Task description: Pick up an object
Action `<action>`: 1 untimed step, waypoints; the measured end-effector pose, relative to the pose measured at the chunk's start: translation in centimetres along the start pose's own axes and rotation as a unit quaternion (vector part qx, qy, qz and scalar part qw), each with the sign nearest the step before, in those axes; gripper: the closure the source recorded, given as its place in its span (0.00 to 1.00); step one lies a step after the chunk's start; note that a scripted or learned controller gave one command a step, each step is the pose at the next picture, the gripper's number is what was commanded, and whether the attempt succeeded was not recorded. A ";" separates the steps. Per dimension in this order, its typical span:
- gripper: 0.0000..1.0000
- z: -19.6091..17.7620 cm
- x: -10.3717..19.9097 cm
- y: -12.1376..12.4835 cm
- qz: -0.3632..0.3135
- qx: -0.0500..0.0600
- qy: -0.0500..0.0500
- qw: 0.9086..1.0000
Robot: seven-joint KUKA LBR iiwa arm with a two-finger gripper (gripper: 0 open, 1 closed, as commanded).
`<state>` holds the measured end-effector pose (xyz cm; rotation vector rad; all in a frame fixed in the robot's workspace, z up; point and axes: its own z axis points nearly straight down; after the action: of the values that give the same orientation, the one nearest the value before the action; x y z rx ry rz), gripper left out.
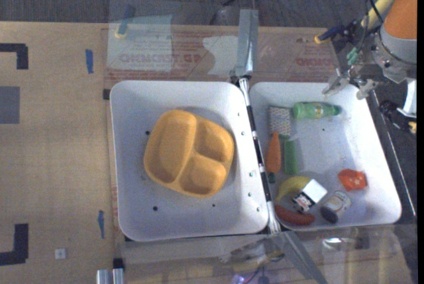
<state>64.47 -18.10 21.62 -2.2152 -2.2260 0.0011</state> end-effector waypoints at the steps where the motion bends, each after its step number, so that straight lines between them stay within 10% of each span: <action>1: 0.00 10.4 -0.7 2.0 0.002 -0.003 -0.001 1.000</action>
<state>66.42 -18.77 11.19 -2.2228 -2.2267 -0.0034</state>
